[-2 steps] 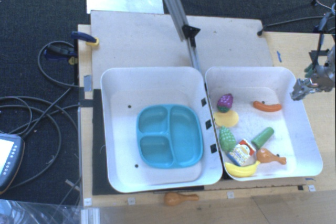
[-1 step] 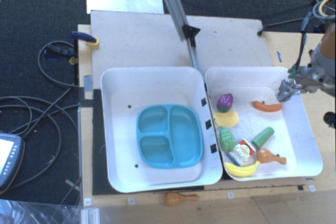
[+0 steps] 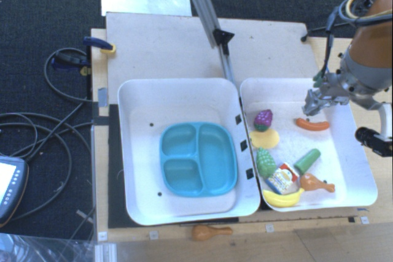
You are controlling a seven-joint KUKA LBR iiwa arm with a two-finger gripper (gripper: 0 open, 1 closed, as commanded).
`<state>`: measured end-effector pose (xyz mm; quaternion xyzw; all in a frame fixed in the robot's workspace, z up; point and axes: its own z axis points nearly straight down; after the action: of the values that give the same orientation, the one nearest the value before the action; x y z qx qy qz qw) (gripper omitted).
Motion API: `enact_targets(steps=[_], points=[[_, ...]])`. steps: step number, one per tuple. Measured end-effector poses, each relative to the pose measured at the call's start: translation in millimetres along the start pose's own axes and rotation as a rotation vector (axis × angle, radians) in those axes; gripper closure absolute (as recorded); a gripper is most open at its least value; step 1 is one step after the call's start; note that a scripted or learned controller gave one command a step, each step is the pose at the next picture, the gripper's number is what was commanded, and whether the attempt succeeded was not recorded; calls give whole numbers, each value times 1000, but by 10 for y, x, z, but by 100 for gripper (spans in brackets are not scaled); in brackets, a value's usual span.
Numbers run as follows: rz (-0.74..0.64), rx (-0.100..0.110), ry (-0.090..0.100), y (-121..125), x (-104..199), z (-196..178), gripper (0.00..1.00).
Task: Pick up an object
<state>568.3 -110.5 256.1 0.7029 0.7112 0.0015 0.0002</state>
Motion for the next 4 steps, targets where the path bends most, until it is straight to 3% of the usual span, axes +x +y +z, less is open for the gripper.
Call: enact_targets(steps=[4], points=[[1, 3, 0, -226, 2065, 101, 100]])
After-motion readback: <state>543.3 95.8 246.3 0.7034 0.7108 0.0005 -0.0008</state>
